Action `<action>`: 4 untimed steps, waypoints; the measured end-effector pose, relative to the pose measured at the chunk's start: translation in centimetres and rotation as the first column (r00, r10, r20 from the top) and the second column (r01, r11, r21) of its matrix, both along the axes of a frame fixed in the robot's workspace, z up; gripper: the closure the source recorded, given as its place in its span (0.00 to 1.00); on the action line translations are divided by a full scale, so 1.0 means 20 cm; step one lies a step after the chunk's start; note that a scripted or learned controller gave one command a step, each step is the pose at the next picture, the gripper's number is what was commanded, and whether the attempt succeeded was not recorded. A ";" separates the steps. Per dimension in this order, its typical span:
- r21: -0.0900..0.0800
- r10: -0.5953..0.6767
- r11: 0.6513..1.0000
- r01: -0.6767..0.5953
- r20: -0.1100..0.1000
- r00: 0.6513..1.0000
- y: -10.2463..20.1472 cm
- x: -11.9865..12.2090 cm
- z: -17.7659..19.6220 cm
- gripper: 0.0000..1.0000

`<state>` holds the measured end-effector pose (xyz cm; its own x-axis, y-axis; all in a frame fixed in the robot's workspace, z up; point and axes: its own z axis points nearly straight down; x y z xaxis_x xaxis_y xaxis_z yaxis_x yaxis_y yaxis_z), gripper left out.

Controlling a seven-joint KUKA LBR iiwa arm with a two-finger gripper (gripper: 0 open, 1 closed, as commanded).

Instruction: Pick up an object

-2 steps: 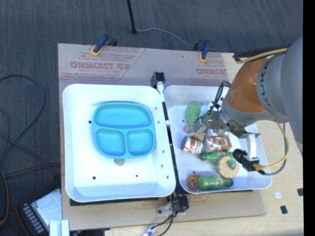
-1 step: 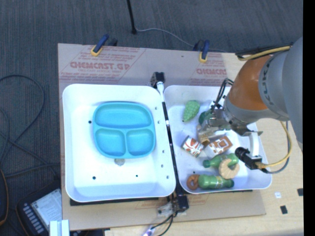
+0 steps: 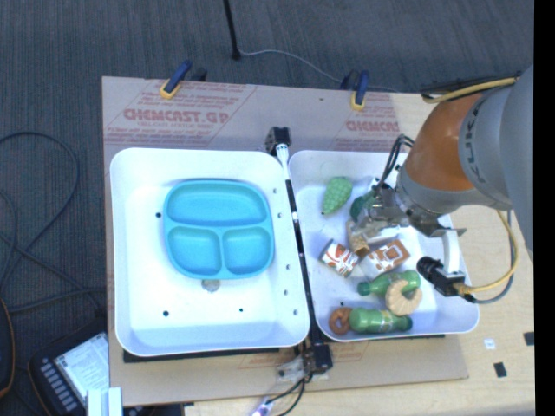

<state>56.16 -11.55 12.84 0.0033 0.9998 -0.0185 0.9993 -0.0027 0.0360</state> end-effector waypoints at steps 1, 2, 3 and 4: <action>0.000 0.001 1.000 -0.001 0.000 1.000 0.00 0.00 0.00 0.00; 0.016 0.003 1.000 -0.002 -0.029 1.000 0.10 -0.19 -0.21 0.00; 0.016 0.002 1.000 -0.002 -0.027 1.000 0.09 -0.19 -0.15 1.00; 0.016 0.002 1.000 -0.001 -0.028 1.000 0.09 -0.19 -0.15 0.00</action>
